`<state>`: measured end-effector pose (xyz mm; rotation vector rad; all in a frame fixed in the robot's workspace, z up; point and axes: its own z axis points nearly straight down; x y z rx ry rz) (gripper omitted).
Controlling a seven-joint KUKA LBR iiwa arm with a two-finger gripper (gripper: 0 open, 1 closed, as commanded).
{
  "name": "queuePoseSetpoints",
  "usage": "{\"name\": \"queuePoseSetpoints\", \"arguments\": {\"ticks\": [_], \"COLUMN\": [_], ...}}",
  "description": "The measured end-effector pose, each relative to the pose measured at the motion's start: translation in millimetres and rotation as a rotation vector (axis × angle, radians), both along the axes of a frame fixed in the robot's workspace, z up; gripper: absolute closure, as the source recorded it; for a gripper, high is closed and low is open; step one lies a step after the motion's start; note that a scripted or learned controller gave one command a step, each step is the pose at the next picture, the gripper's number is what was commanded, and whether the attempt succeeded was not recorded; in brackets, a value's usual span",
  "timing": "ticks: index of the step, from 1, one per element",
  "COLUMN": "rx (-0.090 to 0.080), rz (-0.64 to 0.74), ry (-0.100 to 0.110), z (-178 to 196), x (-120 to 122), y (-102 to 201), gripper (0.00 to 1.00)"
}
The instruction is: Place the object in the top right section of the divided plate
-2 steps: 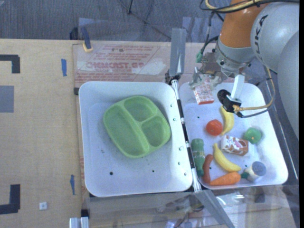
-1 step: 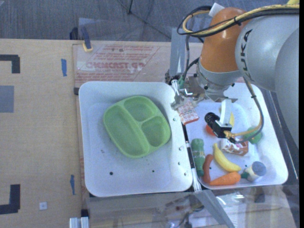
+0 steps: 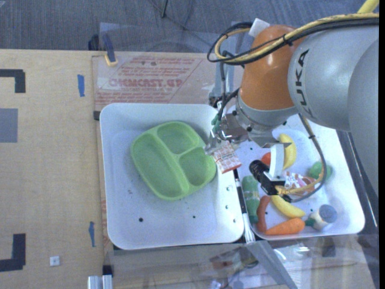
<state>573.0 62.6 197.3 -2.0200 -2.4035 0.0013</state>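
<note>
green divided plate point(image 3: 171, 159) beside gripper point(image 3: 221, 142); banana point(image 3: 289, 150), carrot point(image 3: 285, 226) nearby

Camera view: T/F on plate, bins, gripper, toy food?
1. The green divided plate lies in the left bin. True.
2. The plate's sections hold toy food. False: all three look bare.
3. The gripper is at the plate's right edge, near the wall between the bins. True.
4. The toy carrot lies on the plate. False: it lies in the right bin, near its front edge.
5. Two yellow bananas, one and another, lie in the right bin. True.
</note>
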Motion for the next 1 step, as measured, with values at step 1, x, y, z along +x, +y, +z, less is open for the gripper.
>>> {"name": "queuePoseSetpoints", "arguments": {"ticks": [1], "rx": [0.0], "rz": [-0.002], "ry": [-0.001], "z": [0.1], "x": [0.2], "y": [-1.1], "gripper": [0.0]}}
